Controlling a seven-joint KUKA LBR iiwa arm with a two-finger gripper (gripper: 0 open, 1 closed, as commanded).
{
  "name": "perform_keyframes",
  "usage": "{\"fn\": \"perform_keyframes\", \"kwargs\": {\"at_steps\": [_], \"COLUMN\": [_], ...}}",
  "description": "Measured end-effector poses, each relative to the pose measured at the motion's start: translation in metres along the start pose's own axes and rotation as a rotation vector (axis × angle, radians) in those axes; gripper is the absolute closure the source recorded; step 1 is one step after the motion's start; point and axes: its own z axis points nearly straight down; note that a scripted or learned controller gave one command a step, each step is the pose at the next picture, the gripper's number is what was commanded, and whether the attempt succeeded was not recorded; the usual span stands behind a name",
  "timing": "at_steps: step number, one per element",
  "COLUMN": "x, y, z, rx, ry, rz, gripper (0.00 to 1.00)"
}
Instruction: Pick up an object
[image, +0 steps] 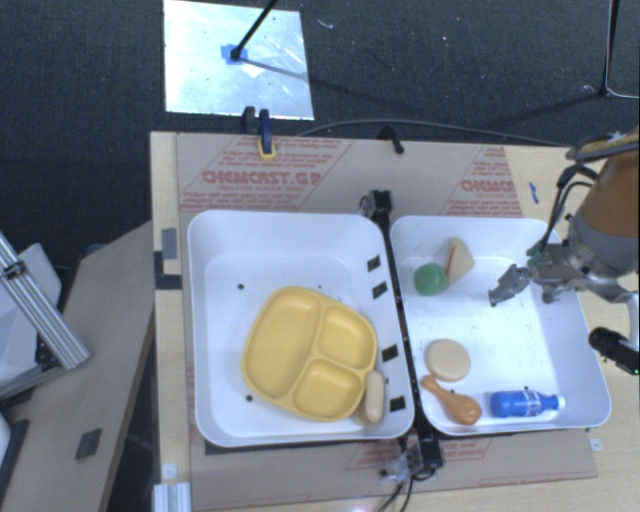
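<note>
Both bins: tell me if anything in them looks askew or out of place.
The yellow tray sits turned at an angle to the left bin, and a pale bread roll lies off its edge against the bin wall instead of in a compartment. Nothing looks spilled or broken.

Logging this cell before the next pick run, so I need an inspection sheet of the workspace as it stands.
Surface: left bin and right bin side by side on a board.
Job's things: green ball, wedge, disc, drumstick, blue bottle in right bin.
Clutter: yellow tray, roll in left bin.
Grippers: pincer over right bin, holding nothing.
Cables: cable along the board's far edge.
Surroundings: dark carpet, foil sheet.
</note>
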Motion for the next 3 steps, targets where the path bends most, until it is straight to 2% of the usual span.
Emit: {"fn": "perform_keyframes", "kwargs": {"at_steps": [1,3], "x": [0.0,0.0], "y": [0.003,0.008], "z": [-0.006,0.104], "rx": [-0.012,-0.009], "ry": [-0.002,-0.001], "rz": [-0.003,-0.001], "gripper": [0.0,0.0]}}
